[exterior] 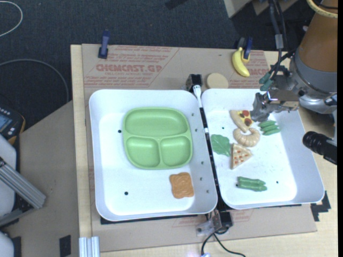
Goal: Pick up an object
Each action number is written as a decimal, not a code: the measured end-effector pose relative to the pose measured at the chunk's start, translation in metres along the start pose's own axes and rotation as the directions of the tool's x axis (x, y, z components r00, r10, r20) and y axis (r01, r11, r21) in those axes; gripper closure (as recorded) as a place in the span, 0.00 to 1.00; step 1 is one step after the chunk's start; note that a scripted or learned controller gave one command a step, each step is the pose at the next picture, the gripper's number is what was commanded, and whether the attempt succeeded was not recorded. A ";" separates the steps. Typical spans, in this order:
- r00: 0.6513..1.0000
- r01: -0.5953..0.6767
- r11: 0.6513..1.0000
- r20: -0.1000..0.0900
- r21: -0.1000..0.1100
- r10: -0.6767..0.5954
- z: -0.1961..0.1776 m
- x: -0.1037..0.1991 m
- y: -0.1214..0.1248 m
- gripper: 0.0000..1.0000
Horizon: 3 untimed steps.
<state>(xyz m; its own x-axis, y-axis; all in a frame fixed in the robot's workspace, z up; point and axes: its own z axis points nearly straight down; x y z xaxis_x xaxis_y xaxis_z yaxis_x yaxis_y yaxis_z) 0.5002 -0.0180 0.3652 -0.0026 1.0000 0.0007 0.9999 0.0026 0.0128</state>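
Inside left bin point(102, 143), green tray point(158, 138) beside orange cookie point(181, 185)

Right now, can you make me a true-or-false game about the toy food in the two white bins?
1. The green divided plate sits in the left bin. True.
2. The banana lies inside the right bin. False: it lies on the bench beyond the right bin.
3. The pizza slice is in the right bin. True.
4. The orange-brown waffle-like piece rests on the green plate. False: it lies on the left bin's floor, beside the plate's near edge.
5. The gripper is over the left bin. False: it is over the right bin, close to the shrimp.
6. A green pea pod lies toward the right bin's near edge. True.
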 end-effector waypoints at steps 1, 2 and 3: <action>1.000 -0.008 1.000 0.001 0.018 0.008 0.051 -0.041 0.020 1.00; 1.000 0.001 1.000 -0.001 0.017 -0.001 0.066 -0.001 0.007 1.00; 1.000 -0.006 1.000 0.001 0.018 0.006 0.115 -0.033 0.033 1.00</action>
<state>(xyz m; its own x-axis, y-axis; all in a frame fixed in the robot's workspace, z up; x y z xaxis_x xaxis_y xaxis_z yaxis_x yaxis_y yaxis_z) 0.5344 -0.0503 0.2511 0.0035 1.0000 -0.0005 1.0000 -0.0035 -0.0053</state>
